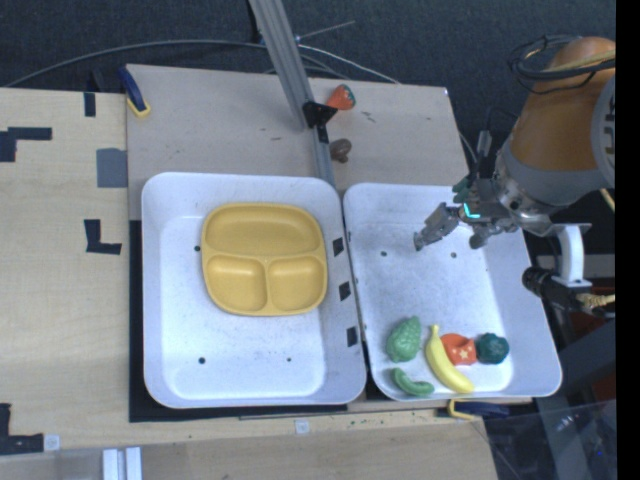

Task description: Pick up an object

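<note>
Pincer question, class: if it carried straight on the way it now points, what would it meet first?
The pincer points left and downward, so it would probably meet the bare floor of the right bin first, well clear of the toy food; depth is uncertain.

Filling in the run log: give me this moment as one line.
hand: above right bin, nothing held | banana, tomato, green toys: bin's near end | yellow tray: left bin

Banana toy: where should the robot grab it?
Probably across the middle of the banana, coming straight down from above. It lies flat, long and thin, with the red toy tight on one side, so the fingers should close across its narrow width.
</note>
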Controlling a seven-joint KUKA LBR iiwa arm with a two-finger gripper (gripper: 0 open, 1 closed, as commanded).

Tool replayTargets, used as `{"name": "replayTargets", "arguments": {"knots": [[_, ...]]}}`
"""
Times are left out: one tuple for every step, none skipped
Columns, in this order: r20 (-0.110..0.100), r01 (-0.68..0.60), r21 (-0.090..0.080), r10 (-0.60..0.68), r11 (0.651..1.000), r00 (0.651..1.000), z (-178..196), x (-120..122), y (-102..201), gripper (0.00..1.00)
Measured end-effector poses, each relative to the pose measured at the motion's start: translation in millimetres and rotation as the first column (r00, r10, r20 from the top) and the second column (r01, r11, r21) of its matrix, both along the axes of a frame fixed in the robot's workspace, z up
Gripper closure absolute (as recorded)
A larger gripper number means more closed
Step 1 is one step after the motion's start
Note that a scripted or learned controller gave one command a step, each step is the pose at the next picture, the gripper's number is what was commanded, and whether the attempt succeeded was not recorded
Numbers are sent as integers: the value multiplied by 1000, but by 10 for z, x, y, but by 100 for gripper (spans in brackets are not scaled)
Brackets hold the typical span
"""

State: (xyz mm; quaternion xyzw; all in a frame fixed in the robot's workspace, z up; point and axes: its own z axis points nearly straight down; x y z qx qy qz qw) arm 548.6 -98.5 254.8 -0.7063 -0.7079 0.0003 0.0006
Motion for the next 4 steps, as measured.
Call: {"name": "replayTargets", "arguments": {"knots": [[-5, 1, 0, -1, 1000, 1000, -496, -102, 27, 0], [-7, 1, 0, -1, 1000, 1000, -1140, -92, 54, 0], [0, 1, -2, -1, 1000, 1000, -1659, -95, 57, 0], [-2, -1, 0, 1, 1000, 1000, -1547, -97, 65, 100]]}}
